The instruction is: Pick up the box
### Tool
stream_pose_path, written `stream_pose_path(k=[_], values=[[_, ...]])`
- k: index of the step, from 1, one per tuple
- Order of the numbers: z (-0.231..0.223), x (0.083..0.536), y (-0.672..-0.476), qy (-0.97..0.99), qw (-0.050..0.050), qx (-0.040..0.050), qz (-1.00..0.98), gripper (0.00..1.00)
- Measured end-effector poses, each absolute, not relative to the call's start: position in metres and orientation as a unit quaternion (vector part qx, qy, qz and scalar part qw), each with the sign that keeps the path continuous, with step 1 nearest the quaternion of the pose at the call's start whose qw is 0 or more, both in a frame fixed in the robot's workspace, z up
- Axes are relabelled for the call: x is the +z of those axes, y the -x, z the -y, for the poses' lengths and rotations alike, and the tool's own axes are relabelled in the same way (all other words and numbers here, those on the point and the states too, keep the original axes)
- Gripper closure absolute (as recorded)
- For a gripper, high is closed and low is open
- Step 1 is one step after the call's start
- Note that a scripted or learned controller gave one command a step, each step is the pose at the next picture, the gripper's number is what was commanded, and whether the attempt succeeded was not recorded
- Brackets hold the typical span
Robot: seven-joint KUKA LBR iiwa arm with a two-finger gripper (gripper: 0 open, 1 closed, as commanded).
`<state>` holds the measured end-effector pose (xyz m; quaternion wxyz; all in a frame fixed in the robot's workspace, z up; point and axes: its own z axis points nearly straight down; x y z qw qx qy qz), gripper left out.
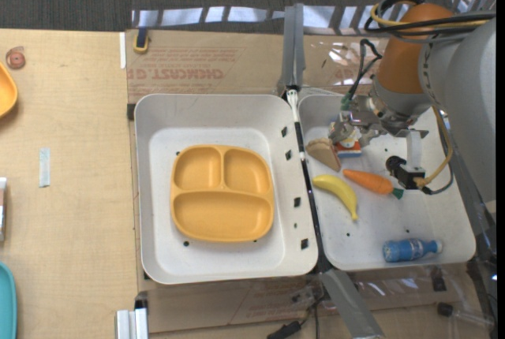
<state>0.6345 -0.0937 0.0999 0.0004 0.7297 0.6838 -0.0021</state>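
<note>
Camera view puts your target in the right bin (450, 227): the box (348, 145), a small thing with red and blue on it, lies near that bin's upper left corner, just beside a tan wedge-shaped item (323, 154) and directly under the pincer (349, 127). The pincer is down at the box, but you cannot tell from this angle whether it is spread or closed, nor whether the box sits between its tips, so treat the grasp as unproven. To do this step well, you want the tips to straddle the box alone and not catch the tan item on its left; keep the closing line away from that neighbour. The carrot (369, 182) and the banana (338, 192) lie a little below, near but apart from the box, and should stay undisturbed if you lift straight up. The blue bottle (409, 250) is well apart, low in the same bin. The left bin (150, 195) holds an orange divided plate (223, 193) and plays no part. Watch the lift: if the box rises with the pincer, you have it.
</note>
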Motion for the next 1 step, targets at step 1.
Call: stream_pose_path(k=[1], values=[[0.0536, 0.2297, -0.6452, -0.699, 0.0, -0.0013, -0.715, 1.0]])
